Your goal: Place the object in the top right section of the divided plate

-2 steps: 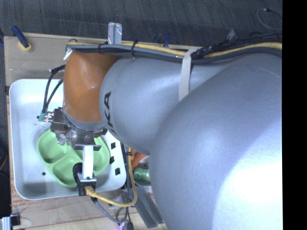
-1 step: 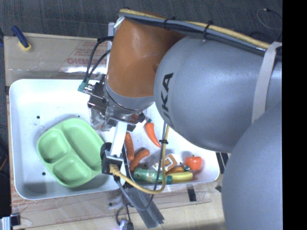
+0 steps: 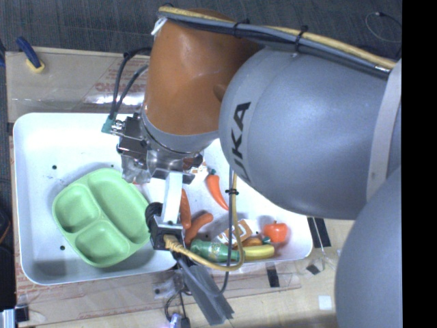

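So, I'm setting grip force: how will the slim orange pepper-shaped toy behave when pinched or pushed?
The slim orange pepper-shaped toy looks smooth and tapered, so it may slip toward its thin end. It lies flat on the white bin floor, so a push would probably slide or spin it, not tip it. It seems small, probably light.

My arm blocks the upper right of the frame and runs off its right and bottom edges, hiding the far right part of the white bin. My wrist covers part of the right rim of the green divided plate. At lower centre the heap of toy food overlaps itself, and a labelled piece in it is too small to read. The blue-handled thing at upper left is too small to name.
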You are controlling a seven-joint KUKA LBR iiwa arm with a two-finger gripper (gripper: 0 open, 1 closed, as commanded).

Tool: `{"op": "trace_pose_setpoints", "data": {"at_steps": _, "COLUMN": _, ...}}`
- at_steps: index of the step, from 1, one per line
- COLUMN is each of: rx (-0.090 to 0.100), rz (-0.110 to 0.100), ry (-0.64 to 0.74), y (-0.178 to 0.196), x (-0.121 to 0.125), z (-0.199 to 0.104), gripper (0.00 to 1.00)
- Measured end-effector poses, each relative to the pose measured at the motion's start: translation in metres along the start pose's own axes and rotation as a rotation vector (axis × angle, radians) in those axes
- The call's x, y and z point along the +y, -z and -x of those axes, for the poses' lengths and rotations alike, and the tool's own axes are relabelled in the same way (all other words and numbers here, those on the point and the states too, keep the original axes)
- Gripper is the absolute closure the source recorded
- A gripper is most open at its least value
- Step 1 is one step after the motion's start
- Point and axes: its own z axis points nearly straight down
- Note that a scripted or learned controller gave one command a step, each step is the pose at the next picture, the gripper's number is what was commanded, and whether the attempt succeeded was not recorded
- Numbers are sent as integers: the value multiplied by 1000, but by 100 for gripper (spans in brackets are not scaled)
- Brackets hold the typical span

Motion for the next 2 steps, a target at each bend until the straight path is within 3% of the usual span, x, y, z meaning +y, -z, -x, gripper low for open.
{"op": "trace_pose_setpoints", "data": {"at_steps": 1, "rx": -2, "rz": -3, "ry": 84, "y": -120, "x": -14, "z": -49, "gripper": 100}}
{"op": "trace_pose_setpoints", "data": {"at_steps": 2, "rx": 0, "rz": -2, "ry": 205, "y": -113, "x": 10, "z": 35, "gripper": 100}}
